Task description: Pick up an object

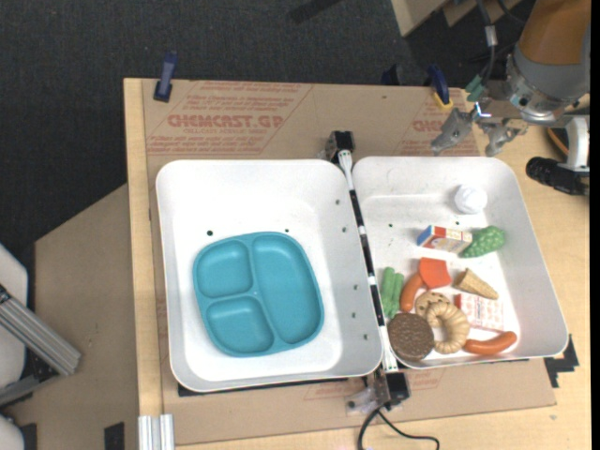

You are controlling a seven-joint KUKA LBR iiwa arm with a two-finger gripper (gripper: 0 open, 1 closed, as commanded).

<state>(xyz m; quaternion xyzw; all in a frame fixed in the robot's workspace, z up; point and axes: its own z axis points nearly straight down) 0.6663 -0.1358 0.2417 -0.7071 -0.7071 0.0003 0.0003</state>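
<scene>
The gripper [475, 127] hangs at about one o'clock in the camera view, over the brown board just beyond the far rim of the right bin [534, 251], its two pale metal fingers spread apart with nothing between them. Above it the arm [553, 36] shows a broad orange band on a smooth grey casing. The right bin is a shallow white tray with rounded corners and a matt finish, and it holds a cluster of toy food. A small white round cap [468, 198] sits near the bin's twelve o'clock. Below it lies a little red, white and blue carton [442, 237], and just beside that, at three o'clock of it, a knobbly green piece [484, 242]. Toward the bin's middle are an orange wedge [433, 273] and a tan ridged cone [476, 284]. At the bin's nine o'clock a slim green pod [389, 293] lies along the wall, with an orange carrot-like piece [411, 292] beside it. Near six o'clock a dark brown disc with a grainy face [411, 336] touches a pale twisted ring [446, 322], and a glossy red-orange sausage [489, 343] rests at five o'clock. The left bin [187, 214], of the same white make, holds a smooth teal plate [258, 292] with three compartments and soft rounded edges. Both bins sit on a cardboard sheet [234, 120] printed with red lettering.
</scene>
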